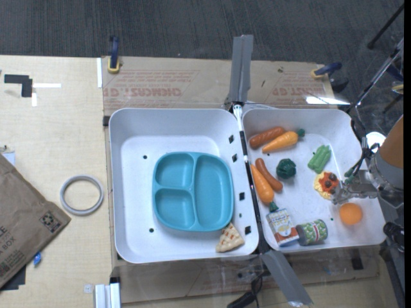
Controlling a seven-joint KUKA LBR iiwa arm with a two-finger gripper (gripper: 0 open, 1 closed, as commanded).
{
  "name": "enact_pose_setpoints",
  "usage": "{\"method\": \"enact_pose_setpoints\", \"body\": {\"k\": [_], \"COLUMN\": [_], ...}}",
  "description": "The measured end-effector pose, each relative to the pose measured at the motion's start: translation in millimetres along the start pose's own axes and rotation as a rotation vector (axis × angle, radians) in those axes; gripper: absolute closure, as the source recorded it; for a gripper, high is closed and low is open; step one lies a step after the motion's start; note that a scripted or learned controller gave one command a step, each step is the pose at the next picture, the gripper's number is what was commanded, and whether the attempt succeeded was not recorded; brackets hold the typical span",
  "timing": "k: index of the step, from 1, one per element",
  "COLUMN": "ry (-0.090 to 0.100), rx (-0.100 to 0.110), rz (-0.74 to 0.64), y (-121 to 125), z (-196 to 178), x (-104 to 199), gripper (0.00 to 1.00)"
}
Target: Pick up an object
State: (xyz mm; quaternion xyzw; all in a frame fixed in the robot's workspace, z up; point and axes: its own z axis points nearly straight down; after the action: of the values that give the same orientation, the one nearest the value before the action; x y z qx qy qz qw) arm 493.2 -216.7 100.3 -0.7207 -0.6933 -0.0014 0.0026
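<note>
bins (pixel 122 172): white
divided plate (pixel 192 191): turquoise
pizza slice (pixel 229 240): tan with darker spots
carrots (pixel 280 141): orange, green tops
sausages (pixel 268 174): reddish brown
broccoli (pixel 286 168): dark green
pea pod (pixel 319 158): light green
orange ball (pixel 350 214), just below the gripper (pixel 343 192): plain orange
can (pixel 313 231): green label, printed
tape ring (pixel 81 194): grey
bench (pixel 51 133): pale wood

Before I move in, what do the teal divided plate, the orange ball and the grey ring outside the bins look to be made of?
Teal divided plate: probably moulded plastic; even colour, smooth, rounded compartment ridges, soft sheen.
Orange ball: likely a plastic or rubber toy fruit; uniform colour, matt look, too small to tell further.
Grey ring: possibly a tape roll or a plastic hoop; flat grey, dull surface. The view leaves this open.
</note>
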Motion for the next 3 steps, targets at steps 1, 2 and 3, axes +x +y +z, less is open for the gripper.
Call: {"method": "enact_pose_setpoints", "body": {"k": [1,2,3], "ry": [-0.005,-0.007,-0.008], "rx": [0.001,-0.003,-0.001], "rz": [-0.298,-0.186,-0.114], "y": [11.5,63.3,113.5], "z": [9.6,7.9,-96.7], "x": [76.9,28.6,80.8], "gripper": [1.0,1.0,1.0]}}
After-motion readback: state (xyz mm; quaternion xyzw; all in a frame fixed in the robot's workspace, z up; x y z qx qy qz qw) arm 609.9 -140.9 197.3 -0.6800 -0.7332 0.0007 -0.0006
